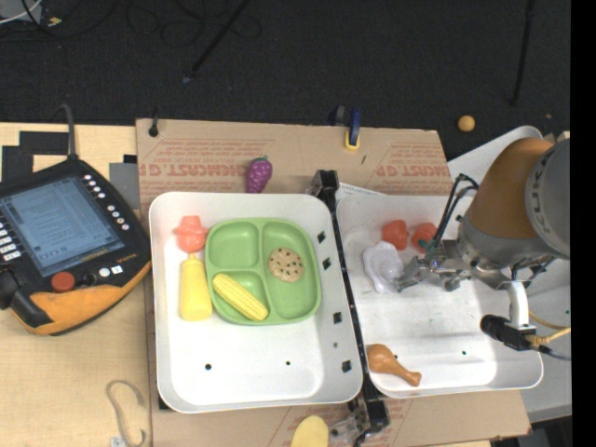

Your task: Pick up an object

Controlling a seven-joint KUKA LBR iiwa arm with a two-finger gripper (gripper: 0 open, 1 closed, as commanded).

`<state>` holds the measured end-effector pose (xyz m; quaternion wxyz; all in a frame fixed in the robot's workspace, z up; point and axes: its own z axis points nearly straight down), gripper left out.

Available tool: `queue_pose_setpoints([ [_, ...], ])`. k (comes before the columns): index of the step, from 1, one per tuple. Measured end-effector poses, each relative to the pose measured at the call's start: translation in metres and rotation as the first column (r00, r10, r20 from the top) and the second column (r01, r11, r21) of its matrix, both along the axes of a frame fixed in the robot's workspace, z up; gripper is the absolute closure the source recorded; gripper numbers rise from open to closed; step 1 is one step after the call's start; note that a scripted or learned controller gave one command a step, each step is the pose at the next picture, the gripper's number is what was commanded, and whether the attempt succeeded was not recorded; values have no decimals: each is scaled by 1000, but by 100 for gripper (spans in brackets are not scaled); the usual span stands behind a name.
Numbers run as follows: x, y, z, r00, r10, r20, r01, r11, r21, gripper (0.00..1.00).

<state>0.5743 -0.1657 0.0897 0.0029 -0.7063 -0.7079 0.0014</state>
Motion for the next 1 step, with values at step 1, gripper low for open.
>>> queue_pose_setpoints([
  [1,0,-2,13,1000,-4,3,4,1000,0,100],
])
